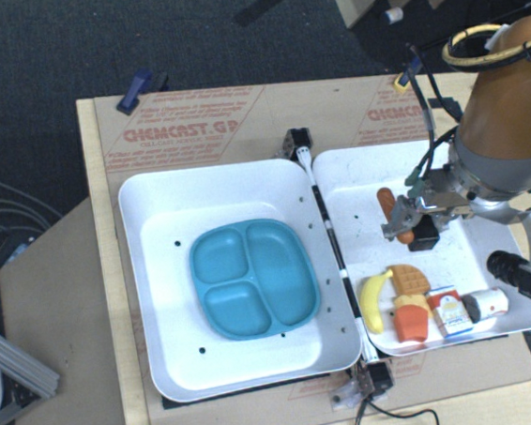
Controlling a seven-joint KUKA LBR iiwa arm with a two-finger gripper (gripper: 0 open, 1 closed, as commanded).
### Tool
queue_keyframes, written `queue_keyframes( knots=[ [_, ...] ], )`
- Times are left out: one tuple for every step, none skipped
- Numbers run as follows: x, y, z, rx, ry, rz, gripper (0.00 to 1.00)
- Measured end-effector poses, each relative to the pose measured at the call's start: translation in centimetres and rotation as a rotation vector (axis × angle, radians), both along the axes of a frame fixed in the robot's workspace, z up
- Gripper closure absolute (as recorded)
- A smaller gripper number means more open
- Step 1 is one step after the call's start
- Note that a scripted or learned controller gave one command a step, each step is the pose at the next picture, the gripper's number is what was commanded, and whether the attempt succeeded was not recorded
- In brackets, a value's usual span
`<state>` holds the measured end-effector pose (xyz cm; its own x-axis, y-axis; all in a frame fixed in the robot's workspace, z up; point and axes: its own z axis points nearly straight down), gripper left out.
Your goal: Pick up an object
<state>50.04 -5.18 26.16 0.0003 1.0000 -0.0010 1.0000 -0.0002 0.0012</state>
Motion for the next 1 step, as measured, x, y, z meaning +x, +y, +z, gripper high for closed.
queue_keyframes(
  knots=[
    [-2.15,-0.61,0.75,0.002,0.004,0.0,1.0]
  ],
)
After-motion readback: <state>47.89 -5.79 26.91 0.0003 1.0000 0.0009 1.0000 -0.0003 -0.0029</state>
